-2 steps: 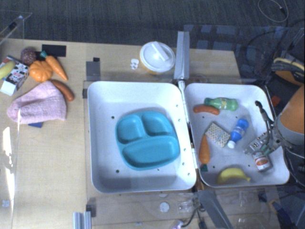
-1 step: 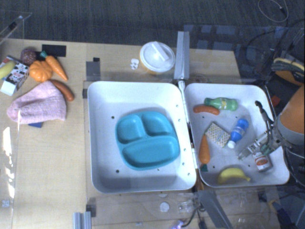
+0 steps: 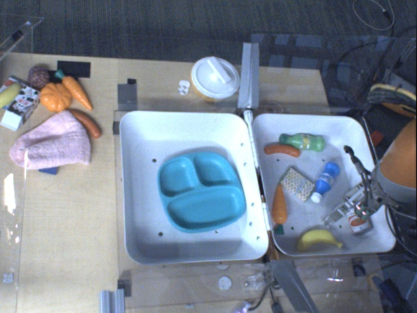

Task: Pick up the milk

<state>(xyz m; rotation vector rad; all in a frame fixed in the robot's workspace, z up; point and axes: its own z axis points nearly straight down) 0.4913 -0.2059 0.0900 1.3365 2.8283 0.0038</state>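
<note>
A: Where's the milk?

B: The milk bottle (image 3: 324, 182), white with a blue cap, lies tilted in the middle of the right bin (image 3: 365, 130), just right of a speckled sponge (image 3: 298, 183).

A: And the jaws?

B: The jaws (image 3: 352, 212) sit low in that bin's lower right part, near the bottle but apart from it. I cannot tell whether they are open or closed; nothing shows between them.

A: What else is in that bin?

B: A green bottle (image 3: 303, 141) and a sausage (image 3: 281, 150) near the top, a carrot (image 3: 279, 205) by the left wall, a banana (image 3: 318, 239) at the bottom.

A: The left bin (image 3: 140, 175)?

B: It holds a blue divided plate (image 3: 202, 191). On the tabletop (image 3: 65, 227) to the left lie a pink cloth (image 3: 52, 143) and a small pumpkin (image 3: 55, 97); a white lidded cup (image 3: 215, 78) stands above the bins.
</note>
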